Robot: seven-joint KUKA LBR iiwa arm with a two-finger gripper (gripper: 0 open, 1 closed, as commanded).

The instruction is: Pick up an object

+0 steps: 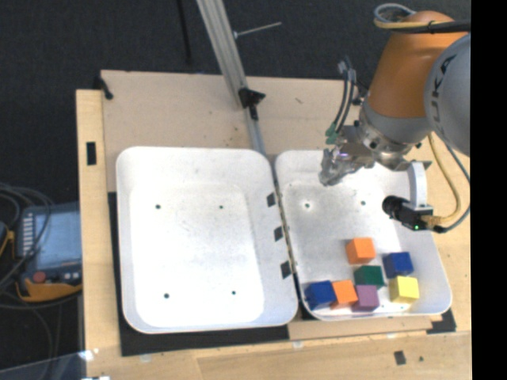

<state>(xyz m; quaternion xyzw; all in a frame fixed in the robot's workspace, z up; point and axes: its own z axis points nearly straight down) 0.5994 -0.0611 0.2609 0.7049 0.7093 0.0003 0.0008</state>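
Fingers (329, 174) are hanging over the far left part of the right bin (315, 220), and from where I stand they are looking drawn together into a narrow tip with nothing between them. They are hovering close to that bin's far rim and not far from the wall it shares with the left bin (135, 212). The blocks are all sitting well apart from them, crowded into the near right corner. An orange cube (360, 249) is lying furthest out toward the middle, with a blue cube (398, 263) just to its right and a green cube (368, 275) right behind it toward the near rim. Along that near rim a second blue block (320, 294), a small orange block (344, 292), a purple block (366, 297) and a yellow block (405, 288) are lining up, the first three pressing side by side. Between the fingers and the blocks, bare white floor is lying open. A slanting metal post (226, 46) is coming down to the tabletop (174, 109) just beyond the gap between the two bins.
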